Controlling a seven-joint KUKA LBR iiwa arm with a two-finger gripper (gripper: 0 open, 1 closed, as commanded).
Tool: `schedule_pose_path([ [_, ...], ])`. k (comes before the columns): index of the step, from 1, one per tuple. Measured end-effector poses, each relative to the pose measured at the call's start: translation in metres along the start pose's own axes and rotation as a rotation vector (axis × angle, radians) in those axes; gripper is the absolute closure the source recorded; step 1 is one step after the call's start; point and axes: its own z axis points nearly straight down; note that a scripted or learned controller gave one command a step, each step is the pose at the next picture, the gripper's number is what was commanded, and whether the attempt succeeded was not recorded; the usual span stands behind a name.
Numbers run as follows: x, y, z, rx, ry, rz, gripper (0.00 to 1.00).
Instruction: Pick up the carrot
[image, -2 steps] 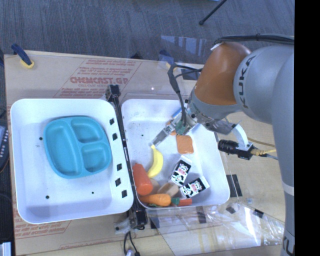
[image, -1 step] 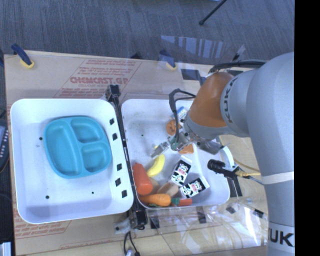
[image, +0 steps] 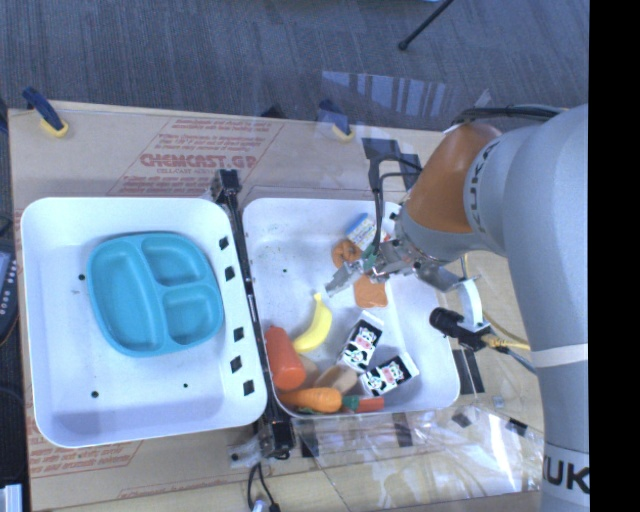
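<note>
The carrot (image: 318, 400) lies at the near edge of the right bin (image: 262, 240), beside a red-orange cylinder (image: 284, 358) and just near of a banana (image: 316, 325). Two cow-print cartons (image: 375, 360) sit to its right. Farther back, well apart from the carrot, the gripper (image: 362, 268) hangs over an orange block (image: 371, 292); whether it is spread cannot be told. The left bin (image: 50, 330) holds a blue divided plate (image: 155, 292).

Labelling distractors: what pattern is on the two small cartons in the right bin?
Black-and-white cow-like patches on both cartons, clearest in the camera view, near the banana.
</note>
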Motion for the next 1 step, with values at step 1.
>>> schedule_pose_path([
  [1, 0.0168, -0.0159, 0.0227, -0.006, -0.003, 0.044, 0.00],
])
